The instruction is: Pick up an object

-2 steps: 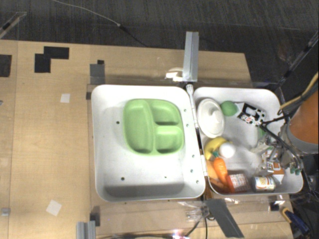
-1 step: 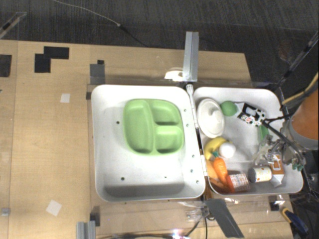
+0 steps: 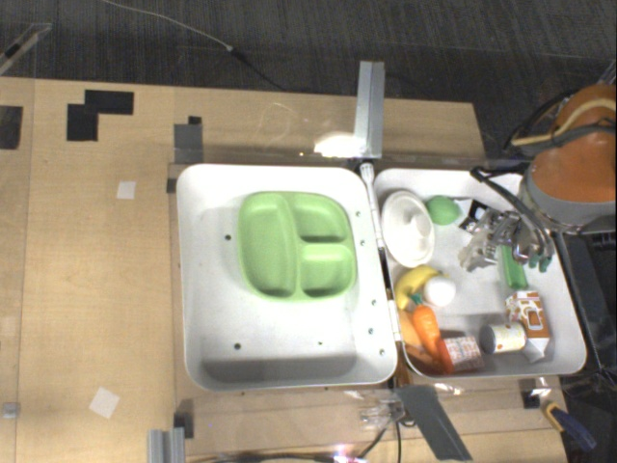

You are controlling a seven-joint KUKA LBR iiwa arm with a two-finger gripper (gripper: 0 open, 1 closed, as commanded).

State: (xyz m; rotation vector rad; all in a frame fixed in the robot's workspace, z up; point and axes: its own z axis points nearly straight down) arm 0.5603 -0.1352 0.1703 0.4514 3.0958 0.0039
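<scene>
The green marker [image 3: 514, 268] lies just under your end effector [image 3: 501, 244], pointing toward you. You cannot tell its grip.

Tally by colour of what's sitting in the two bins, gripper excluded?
Green: 3 – divided tray, round item, stick-shaped item
White: 3 – bowl, egg-like item, cylinder
Yellow: 1 – banana
Orange: 1 – carrot
Mixed print: 2 – carton, can
Total: 10

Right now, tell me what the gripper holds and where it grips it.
Cannot be told: the gripper hangs over the right bin, too blurred to show any hold.
</scene>
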